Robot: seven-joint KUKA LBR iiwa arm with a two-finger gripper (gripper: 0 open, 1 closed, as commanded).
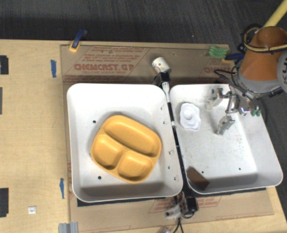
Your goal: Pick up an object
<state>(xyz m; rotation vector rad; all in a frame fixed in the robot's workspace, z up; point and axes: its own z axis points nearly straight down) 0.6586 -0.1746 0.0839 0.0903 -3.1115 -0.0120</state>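
I logged the pincer point(224, 125) above the floor of the right bin point(260, 171), its fingers hanging down with nothing visibly between them; whether they stood apart or together I could not tell. Just to its left, apart from it, lay a small white object point(190, 116). Lower left of the pincer, near the bin's front corner, sat a dark brown item point(197, 177). Far to its left, in the left bin point(80, 130), rested a yellow divided tray point(126, 147).
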